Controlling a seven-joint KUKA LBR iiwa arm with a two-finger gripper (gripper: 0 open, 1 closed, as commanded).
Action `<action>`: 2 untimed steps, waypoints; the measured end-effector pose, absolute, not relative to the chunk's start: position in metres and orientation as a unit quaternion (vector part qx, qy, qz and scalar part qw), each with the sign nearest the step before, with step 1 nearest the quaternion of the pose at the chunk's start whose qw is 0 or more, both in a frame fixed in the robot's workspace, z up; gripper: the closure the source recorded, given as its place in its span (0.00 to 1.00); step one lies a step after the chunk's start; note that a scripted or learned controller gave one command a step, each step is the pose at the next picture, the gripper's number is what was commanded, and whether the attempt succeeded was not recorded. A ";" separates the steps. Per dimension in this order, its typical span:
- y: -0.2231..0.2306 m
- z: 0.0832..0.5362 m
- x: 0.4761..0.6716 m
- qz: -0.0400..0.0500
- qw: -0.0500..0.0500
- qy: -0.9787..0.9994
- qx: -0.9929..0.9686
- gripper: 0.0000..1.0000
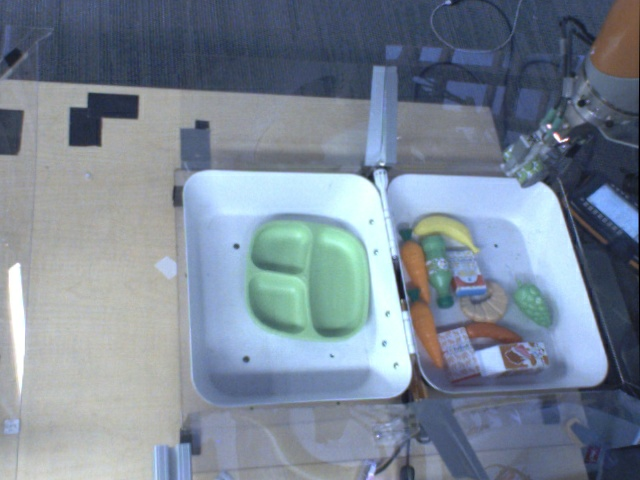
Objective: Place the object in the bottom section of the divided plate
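2 bins. Left bin (205, 268): 1 green plate (308, 278). Right bin (570, 268): 2 carrots (414, 271), 1 banana (447, 230), 1 bottle (438, 271), 1 carton (490, 356), 1 green lump (533, 304). Labels unreadable. Gripper (527, 158) over right bin's top rim, claw state: cannot tell.

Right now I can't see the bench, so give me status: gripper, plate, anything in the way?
Gripper above right bin's far rim. Green divided plate in left bin.
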State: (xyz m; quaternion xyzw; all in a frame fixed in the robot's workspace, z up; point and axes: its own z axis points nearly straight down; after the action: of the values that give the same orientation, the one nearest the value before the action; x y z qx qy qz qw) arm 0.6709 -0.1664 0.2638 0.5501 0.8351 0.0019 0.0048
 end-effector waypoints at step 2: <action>-0.096 0.131 0.527 0.001 0.001 0.771 0.637 1.00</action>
State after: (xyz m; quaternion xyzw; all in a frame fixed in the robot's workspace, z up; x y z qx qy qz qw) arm 0.5273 -0.0965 0.1308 0.6369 0.7710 0.0013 0.0012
